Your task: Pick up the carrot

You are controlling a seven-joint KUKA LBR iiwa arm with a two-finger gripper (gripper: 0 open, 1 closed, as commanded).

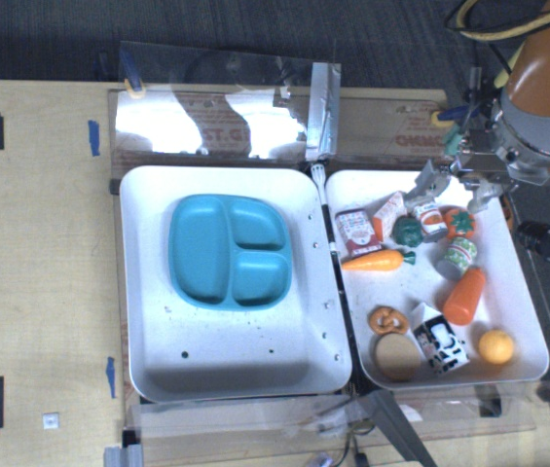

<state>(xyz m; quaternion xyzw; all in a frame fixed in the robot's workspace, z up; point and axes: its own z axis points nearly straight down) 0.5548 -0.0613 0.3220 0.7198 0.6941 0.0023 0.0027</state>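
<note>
1. The carrot (pixel 376 260) lies on its side at about 9 o'clock in the right bin (pixel 531 305), its green top pointing to 3 o'clock, just beside the bin's left wall.
2. The tool (pixel 457 186) hangs over the bin's 12 o'clock edge, fingers spread wide with nothing between them, well apart from the carrot.
3. A ketchup packet (pixel 354 229) sits just above the carrot toward 12 o'clock.
4. A pretzel (pixel 387 319) lies toward 6 o'clock from the carrot.
5. The left bin (pixel 148 339) holds a blue divided plate (pixel 229 250).
</note>
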